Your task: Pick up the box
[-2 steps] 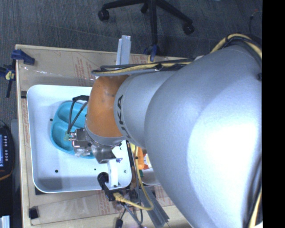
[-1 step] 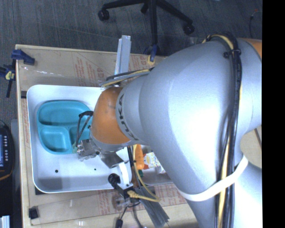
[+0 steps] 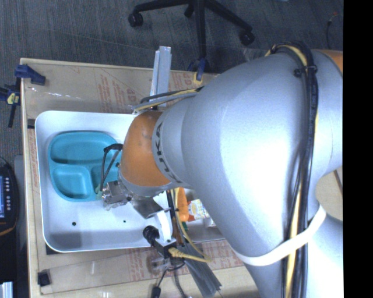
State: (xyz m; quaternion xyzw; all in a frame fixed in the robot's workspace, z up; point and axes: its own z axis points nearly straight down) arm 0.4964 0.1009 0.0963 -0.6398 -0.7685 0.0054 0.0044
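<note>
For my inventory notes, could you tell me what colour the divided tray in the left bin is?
Turquoise blue; the tray shows well in the camera view.

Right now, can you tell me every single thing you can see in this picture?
White bin: one, white, on the left of the bench.
Divided tray: one, turquoise, lying in the white bin at its left end.
Box: one, partly hidden, pale with print, beside the arm at the bin's right edge.
Bench: one, tan board with red print.
Office chair base: one, black, on the floor at the top.
Clamp: one, blue, at the bench's left corner.
Arm: one, grey with an orange band, reaching in from the right.
</note>
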